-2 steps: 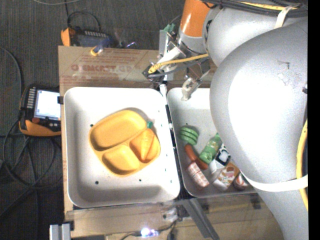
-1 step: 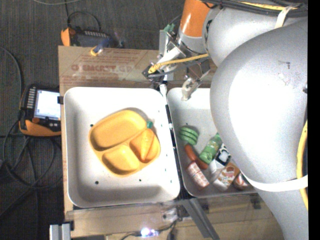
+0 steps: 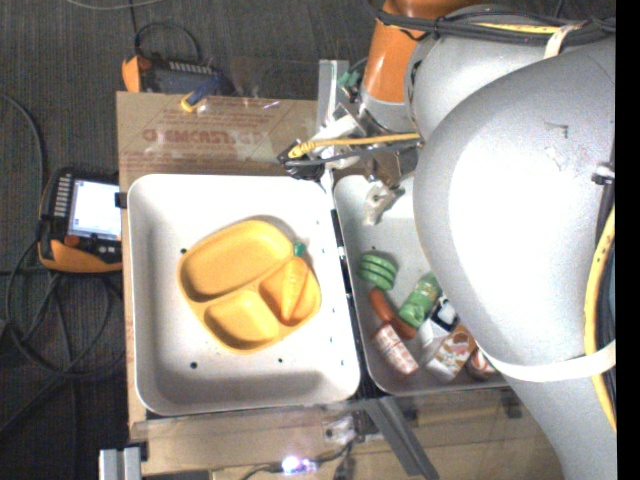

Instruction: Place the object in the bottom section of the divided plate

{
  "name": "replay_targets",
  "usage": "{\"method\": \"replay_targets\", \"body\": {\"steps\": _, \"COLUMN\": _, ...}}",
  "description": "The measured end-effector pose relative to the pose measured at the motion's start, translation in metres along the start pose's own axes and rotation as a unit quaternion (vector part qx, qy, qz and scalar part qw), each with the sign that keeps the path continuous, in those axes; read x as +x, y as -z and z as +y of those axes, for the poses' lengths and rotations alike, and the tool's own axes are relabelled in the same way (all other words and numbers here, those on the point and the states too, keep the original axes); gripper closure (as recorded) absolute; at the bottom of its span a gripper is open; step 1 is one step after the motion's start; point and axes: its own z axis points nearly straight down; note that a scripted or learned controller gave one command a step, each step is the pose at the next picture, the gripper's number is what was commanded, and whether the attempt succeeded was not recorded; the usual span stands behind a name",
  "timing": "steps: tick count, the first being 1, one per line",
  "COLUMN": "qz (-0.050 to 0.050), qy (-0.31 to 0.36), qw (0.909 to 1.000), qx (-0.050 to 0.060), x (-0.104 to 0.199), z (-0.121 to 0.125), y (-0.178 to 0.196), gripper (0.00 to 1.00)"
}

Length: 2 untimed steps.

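Looking down, you see the carrot (image 3: 291, 286) already lying in the yellow plate (image 3: 230, 268), in its right-hand section. The gripper (image 3: 378, 200) hangs over the right bin (image 3: 400, 230), clear of the plate; its state you cannot tell.

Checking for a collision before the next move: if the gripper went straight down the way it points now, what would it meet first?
Probably the bare floor of the right bin near its top-left corner; the gripper hangs there, above the green toy. Depth is unclear.
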Motion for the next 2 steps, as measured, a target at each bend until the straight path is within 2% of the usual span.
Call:
{"method": "replay_targets", "body": {"steps": 1, "qz": 0.000, "qy": 0.126, "qw": 0.9920, "qx": 0.000, "x": -0.043, "z": -0.006, "y": -0.048, "gripper": 0.00}}
{"method": "replay_targets", "body": {"steps": 2, "qz": 0.001, "qy": -0.009, "qw": 1.0000, "qx": 0.001, "x": -0.013, "z": 0.003, "y": 0.094, "gripper": 0.00}}
